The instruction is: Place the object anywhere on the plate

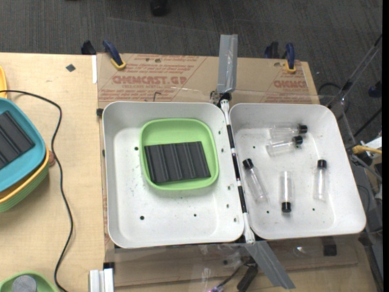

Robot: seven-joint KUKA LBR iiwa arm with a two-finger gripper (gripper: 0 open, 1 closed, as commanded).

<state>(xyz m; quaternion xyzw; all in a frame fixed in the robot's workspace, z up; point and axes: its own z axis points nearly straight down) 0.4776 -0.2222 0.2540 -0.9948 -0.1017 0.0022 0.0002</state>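
Five small clear tubes with black caps lie loose in the right bin, spread apart so each can be picked alone. One tube lies nearest the left wall, one in the middle, one to the right, and two at the far side. None is on the green plate yet. The plate sits in the left bin, with a dark ribbed mat on it. I cannot tell how the pincer stands.
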